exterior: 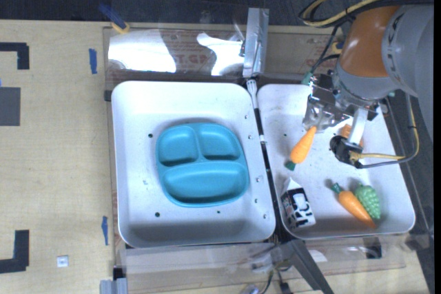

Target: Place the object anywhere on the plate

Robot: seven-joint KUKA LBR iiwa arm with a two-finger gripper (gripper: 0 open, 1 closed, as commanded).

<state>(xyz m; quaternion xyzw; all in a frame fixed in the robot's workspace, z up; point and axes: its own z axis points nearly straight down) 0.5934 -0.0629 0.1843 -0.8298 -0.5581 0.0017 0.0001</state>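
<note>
A blue divided plate (202, 162) lies in the middle of the left bin (131, 120) with nothing on it. In the right bin (393, 172), an orange toy carrot (302, 145) is tilted, its green tip pointing down-left towards the bin divider. My gripper (322, 118) hangs directly over the carrot's upper orange end and meets it there. The wrist hides the contact, so I cannot make out whether the carrot is gripped or just lying beneath.
A second carrot (351, 204) and a green knobbly fruit (369, 200) lie together at the right bin's front right. A black-and-white package (298, 208) sits at its front left corner. A black cable loop (343, 148) hangs beside the gripper.
</note>
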